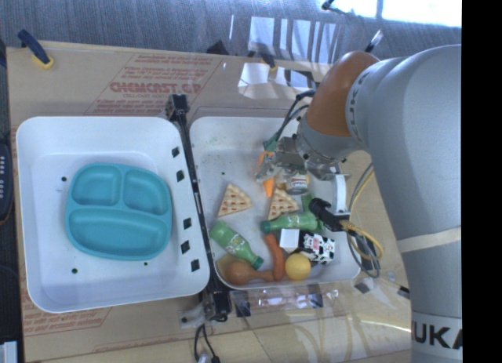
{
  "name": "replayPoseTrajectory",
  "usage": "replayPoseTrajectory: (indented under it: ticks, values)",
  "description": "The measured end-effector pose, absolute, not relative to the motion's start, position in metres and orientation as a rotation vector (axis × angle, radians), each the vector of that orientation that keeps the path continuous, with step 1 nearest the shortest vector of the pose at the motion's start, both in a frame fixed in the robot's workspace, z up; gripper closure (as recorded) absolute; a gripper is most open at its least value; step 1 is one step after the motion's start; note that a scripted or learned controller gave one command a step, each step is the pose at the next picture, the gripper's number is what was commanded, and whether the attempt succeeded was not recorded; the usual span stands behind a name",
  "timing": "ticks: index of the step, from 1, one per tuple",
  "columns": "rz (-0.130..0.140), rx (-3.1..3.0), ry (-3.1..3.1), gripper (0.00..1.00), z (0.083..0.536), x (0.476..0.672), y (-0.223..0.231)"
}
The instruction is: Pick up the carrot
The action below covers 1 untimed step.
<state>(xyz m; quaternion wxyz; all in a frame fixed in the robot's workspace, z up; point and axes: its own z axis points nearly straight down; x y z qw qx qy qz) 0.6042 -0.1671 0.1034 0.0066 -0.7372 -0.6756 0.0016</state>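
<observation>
- Camera view: grey KUKA arm (408,173) comes in from the right, orange band (337,95) above the wrist, reaching down over the right white bin (205,157).
- Gripper (276,167) sits low over the upper middle of the right bin; whether it is open or closed, cannot tell, it is cluttered with cables and partly hidden.
- A small orange piece (269,188) lies just below the gripper tip; contact unclear.
- Carrot (277,258) lies in the lower part of the right bin, long axis roughly up-down, well apart from the gripper, between the green bottle (235,245) and the lemon (298,266).
- Brown pear-like item (241,272) in the bottom corner, touching the carrot's lower end.
- Two waffle-patterned triangular wedges: one (233,200) mid-bin, the other (282,206) just right of it, near the gripper.
- Second green bottle (292,223) lying sideways under the right wedge.
- Black-and-white cow-print carton (318,245) just above the lemon.
- Left white bin (31,197) holds a teal divided plate (119,211), three compartments, lying flat in the middle.
- Black clamp strip (183,167) runs between the two bins.
</observation>
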Motion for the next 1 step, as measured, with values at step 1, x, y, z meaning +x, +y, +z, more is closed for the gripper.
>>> replayPoseTrajectory:
  ticks: [1]
  values:
    - [0.002,-1.706,-2.638,1.0,0.216,0.5501,-0.1017]
